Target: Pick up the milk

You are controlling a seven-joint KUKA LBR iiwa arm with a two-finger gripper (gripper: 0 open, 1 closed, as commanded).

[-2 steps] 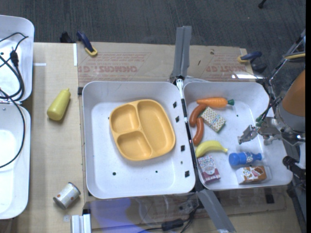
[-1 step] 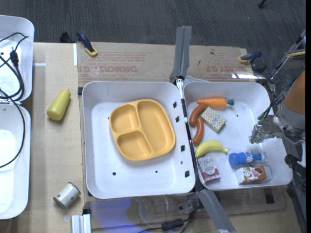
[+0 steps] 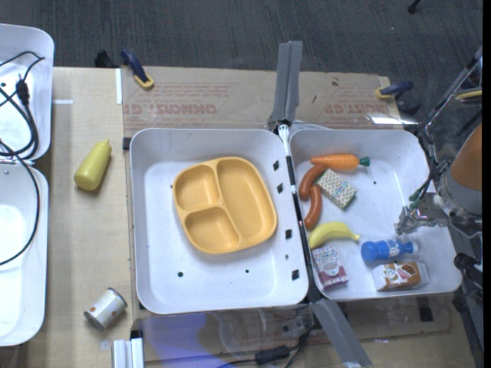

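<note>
Low in the right bin (image 3: 414,148), at about six o'clock, a small milk carton (image 3: 329,267), beside a blue bottle (image 3: 386,249) and brown carton (image 3: 400,276). Above, a banana (image 3: 331,234), sausages (image 3: 311,194), carrot (image 3: 336,161). At three o'clock, the gripper (image 3: 407,222), empty; spread or pressed together, cannot tell. In the left bin (image 3: 153,228), a yellow divided plate (image 3: 224,203).
</note>
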